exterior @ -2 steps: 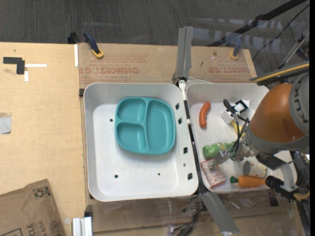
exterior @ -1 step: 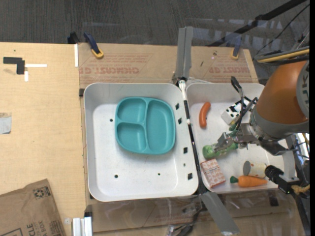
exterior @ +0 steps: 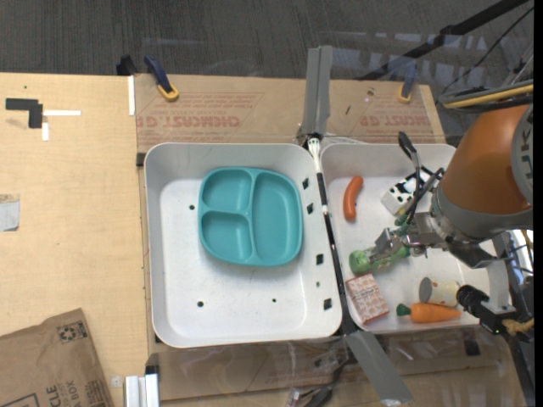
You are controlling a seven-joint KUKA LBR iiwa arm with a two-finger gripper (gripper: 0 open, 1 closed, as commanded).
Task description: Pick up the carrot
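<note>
The carrot (exterior: 434, 313) is orange with a small green end and lies flat near the front edge of the right bin (exterior: 383, 154). My gripper (exterior: 391, 243) hangs over the middle of that bin, up and to the left of the carrot and well apart from it. It is right above a green toy (exterior: 373, 260). The grey arm with its orange band (exterior: 488, 168) comes in from the right.
An orange-red sausage (exterior: 352, 197) lies at the right bin's back left, and a black-and-white toy (exterior: 402, 196) sits beside it. A pink box (exterior: 366, 299) and a small white object (exterior: 439, 291) lie near the carrot. The left bin (exterior: 170, 295) holds a teal divided plate (exterior: 251, 217).
</note>
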